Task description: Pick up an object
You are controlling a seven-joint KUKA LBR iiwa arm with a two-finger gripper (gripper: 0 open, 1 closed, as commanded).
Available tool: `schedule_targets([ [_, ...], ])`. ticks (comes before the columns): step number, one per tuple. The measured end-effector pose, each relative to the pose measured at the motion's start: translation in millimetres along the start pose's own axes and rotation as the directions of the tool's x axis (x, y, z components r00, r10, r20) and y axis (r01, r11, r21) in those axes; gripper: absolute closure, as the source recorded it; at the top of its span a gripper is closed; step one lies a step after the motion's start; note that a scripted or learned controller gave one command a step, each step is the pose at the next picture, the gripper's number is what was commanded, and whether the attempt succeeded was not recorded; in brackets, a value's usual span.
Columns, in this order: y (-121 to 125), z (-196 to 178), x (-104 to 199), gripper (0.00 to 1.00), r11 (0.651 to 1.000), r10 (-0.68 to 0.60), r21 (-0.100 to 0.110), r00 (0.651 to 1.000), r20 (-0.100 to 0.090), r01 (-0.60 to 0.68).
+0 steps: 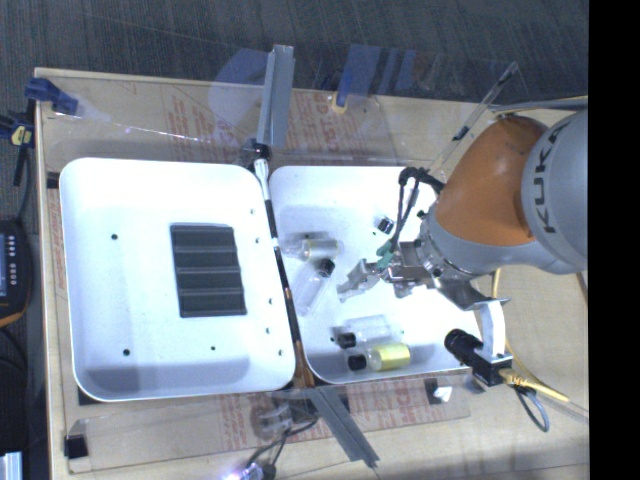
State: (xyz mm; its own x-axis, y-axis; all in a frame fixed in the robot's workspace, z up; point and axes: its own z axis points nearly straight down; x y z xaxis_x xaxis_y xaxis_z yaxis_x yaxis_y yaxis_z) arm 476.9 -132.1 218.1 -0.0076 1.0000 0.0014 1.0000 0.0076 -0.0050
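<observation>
Pale wooden surface (150, 118) carries two shallow white bins. Left bin (100, 268) holds a dark ribbed rectangular slab (208, 270). Grey arm's pincer (362, 276) hangs over right bin (340, 183); finger state cannot be told. Clear vials (308, 245) and yellow-filled bottle (380, 356) lie in the right bin.

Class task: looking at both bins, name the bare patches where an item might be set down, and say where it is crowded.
Left bin: bare floor all round the dark ribbed block, widest on its left. Right bin: a bare strip along the top edge. Its middle and bottom are crowded by clear vials, a yellow bottle and the end effector.
</observation>
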Motion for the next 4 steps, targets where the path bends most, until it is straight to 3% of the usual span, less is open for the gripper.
schedule_targets([
  [1,62,64,-9,0.00,1.000,-0.016,0.000,1.000,0.001,0.016],
  [2,130,119,8,0.00,0.999,-0.045,-0.016,0.999,0.005,0.046],
  [3,119,123,-28,0.00,0.998,-0.055,-0.008,0.998,0.002,0.055],
  [4,111,126,-11,0.00,0.997,-0.079,0.000,0.997,0.000,0.079],
])
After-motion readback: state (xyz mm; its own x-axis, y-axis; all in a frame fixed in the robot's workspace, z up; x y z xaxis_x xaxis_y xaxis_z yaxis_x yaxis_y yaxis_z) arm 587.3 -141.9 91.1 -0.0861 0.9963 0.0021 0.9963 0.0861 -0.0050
